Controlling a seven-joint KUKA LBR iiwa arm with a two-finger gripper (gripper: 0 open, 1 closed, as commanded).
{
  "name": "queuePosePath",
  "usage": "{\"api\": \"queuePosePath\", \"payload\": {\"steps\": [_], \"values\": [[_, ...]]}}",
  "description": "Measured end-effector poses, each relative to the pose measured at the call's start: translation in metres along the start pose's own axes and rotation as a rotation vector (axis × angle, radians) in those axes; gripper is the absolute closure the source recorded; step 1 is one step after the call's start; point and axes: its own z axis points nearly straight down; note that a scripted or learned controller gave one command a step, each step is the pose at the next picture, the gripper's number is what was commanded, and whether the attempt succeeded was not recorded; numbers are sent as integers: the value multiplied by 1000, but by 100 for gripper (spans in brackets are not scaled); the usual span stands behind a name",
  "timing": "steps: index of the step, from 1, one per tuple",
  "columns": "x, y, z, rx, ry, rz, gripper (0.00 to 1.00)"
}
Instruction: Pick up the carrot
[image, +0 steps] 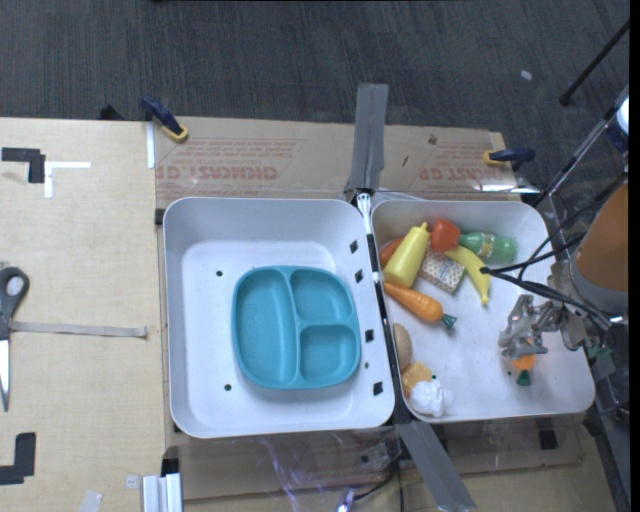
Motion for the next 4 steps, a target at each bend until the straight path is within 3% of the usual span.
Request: {"api": "queuePosePath", "payload": {"steps": [1, 2, 3, 4], "values": [[0, 0, 0, 0, 0, 0, 0], [-3, 1, -11, 2, -7, -3, 100], [31, 25, -48, -2, 8, 102, 100], [28, 25, -58, 0, 2, 99, 100]]}}
